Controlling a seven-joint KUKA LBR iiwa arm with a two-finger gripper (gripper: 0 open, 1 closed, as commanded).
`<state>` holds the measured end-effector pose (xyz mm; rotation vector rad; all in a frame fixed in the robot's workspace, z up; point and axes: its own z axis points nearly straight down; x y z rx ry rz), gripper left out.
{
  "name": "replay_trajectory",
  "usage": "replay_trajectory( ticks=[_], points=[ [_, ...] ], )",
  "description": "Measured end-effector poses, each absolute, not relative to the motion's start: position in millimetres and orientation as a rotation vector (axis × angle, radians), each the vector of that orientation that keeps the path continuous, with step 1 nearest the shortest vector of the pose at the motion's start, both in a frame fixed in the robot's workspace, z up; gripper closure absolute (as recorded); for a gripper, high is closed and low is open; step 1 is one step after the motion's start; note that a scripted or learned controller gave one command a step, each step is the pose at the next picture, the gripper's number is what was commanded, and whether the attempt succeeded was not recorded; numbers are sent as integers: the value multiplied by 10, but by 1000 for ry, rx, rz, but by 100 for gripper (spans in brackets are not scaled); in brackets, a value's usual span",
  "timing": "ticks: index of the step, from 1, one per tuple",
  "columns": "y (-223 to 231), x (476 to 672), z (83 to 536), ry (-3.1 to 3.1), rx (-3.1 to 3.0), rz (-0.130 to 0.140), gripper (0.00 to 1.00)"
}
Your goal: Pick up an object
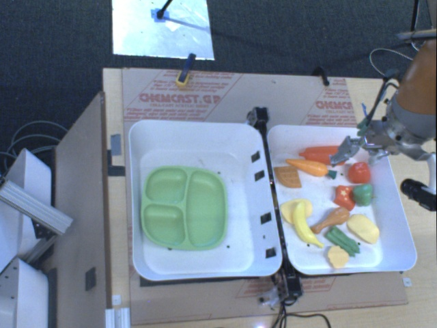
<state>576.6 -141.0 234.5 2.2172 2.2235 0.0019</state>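
Green divided plate in left bin; perhaps foil sheet beyond bench.

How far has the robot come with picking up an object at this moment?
Nothing looks picked up yet. The toy foods, such as the carrot, banana and tomato, lie in the right bin. The green tray sits in the left bin. In hand: the end effector is low over the right bin's far side, near the carrot. Left: grasping and lifting one object.
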Motion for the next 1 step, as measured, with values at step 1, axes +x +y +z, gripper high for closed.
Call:
replay_trajectory(
  ticks=[1],
  points=[
    [-1133, 5598, 5459, 2215, 2200, 21, 0]
  ],
)
